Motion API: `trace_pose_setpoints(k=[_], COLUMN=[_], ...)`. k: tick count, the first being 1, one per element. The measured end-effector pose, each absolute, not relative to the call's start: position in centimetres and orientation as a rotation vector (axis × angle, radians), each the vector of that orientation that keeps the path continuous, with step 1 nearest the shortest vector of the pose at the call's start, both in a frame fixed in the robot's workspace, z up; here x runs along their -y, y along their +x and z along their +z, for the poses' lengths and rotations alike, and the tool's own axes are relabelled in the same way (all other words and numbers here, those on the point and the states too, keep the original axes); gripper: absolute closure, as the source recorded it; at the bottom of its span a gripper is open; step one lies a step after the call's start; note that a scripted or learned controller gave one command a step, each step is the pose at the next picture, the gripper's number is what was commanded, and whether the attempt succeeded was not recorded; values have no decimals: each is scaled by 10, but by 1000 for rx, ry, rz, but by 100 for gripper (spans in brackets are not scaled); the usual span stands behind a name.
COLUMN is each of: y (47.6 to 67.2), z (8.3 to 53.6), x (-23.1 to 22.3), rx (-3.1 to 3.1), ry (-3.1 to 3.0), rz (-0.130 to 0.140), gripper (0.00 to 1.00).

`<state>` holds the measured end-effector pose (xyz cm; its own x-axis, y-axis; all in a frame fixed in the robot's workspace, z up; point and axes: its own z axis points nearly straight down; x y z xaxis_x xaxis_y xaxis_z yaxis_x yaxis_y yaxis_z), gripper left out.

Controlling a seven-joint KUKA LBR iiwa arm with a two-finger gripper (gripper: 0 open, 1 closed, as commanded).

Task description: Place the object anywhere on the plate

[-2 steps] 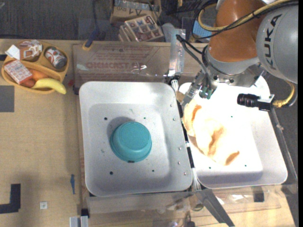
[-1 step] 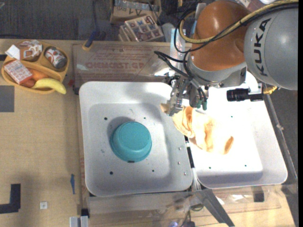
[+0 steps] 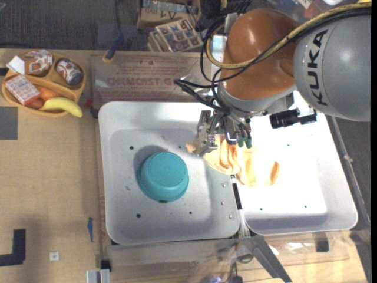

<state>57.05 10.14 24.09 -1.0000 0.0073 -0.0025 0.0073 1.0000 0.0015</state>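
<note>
The gripper hangs low over the seam between the bins; whether it grips anything I cannot tell; the orange-and-cream object lies just beneath it, near the teal plate; I fear the object could snag on the bin wall and drop short.

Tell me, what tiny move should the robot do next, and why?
Probably lower the pincer a little onto the yellow-orange object lying across the seam between the two bins. The pincer hangs just above its upper end, and the turquoise plate sits to its left in the left bin. I can't tell whether anything is gripped.
</note>
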Motion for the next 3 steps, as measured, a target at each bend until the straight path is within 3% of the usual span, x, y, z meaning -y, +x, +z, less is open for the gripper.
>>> trace_pose_setpoints(k=[2, 3], y=[507, 508], z=[225, 226], x=[-182, -181], rx=[-3141, -3140], ry=[2, 2], rz=[2, 2], gripper=[100, 0])
